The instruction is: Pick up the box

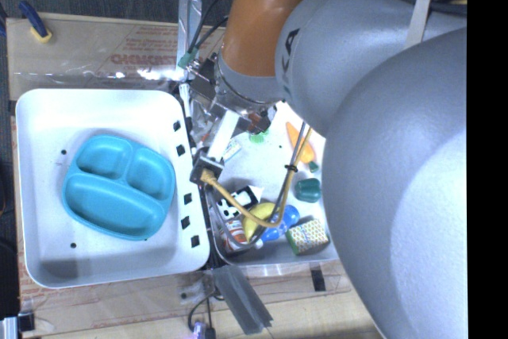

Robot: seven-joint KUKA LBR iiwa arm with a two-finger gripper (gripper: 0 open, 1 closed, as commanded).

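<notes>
A small box [307,236] with a green and yellow checked pattern lies at the front of the right bin [270,264]. A black and white carton-like thing [239,200] lies left of it, partly under a yellow cable. My gripper [208,135] hangs over the right bin's left edge, close to the wall between the two bins. It is up and to the left of both, and nothing shows in its grasp. The wrist and the big grey arm hide much of the right bin.
The left bin [36,171] holds a blue divided plate [119,185]. Crowded around the box in the right bin are a yellow banana-like piece [262,212], a blue ball [286,217], a teal lump [308,189], an orange stick [300,140] and a red can [234,234].
</notes>
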